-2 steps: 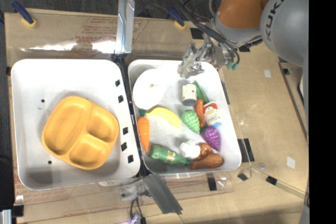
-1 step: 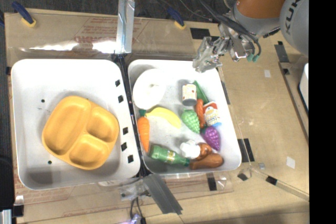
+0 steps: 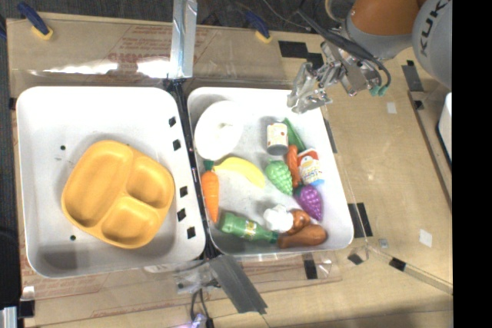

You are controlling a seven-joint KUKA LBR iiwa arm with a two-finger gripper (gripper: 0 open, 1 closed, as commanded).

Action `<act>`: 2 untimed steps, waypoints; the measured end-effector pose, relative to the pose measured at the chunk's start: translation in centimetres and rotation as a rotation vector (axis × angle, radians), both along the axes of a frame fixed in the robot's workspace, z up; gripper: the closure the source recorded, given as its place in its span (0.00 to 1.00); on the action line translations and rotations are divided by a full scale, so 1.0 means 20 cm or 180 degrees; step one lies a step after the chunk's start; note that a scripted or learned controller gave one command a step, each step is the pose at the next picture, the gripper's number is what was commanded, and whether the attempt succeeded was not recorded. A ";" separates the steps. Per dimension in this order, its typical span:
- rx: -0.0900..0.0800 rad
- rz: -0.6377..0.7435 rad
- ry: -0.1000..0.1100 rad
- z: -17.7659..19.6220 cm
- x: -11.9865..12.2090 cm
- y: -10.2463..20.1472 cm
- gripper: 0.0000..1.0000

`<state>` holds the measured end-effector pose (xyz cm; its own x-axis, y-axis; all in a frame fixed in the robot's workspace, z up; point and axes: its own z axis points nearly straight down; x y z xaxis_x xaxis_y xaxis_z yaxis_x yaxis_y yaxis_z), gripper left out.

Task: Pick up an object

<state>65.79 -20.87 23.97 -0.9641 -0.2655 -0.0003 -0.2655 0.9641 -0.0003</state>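
My gripper (image 3: 308, 97) hangs over the far right corner of the right bin (image 3: 254, 97), fingers spread and nothing between them. Below it the right bin holds toy food: a white plate (image 3: 217, 130), a small can (image 3: 277, 136), a yellow banana (image 3: 240, 170), a carrot (image 3: 210, 194), a green corn cob (image 3: 280, 177), a purple grape bunch (image 3: 310, 201), a green bottle (image 3: 246, 227), a small red-and-white bottle (image 3: 310, 166) and a brown sausage (image 3: 303, 235). The can lies closest to the gripper, a little down and left of it.
The left bin (image 3: 46, 111) holds a yellow divided tray (image 3: 117, 192). A strip of silver tape (image 3: 183, 38) stands at the far edge between the bins. The bare bench top (image 3: 392, 180) stretches to the right of the right bin.
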 end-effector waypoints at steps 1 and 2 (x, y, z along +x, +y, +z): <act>0.0004 -0.0031 -0.0003 -0.13 0.00 0.35 1.00; -0.0008 -0.0043 -0.0013 0.00 0.00 0.13 1.00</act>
<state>65.79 -18.18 23.93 -0.9676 -0.2524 -0.0037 -0.2524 0.9676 -0.0037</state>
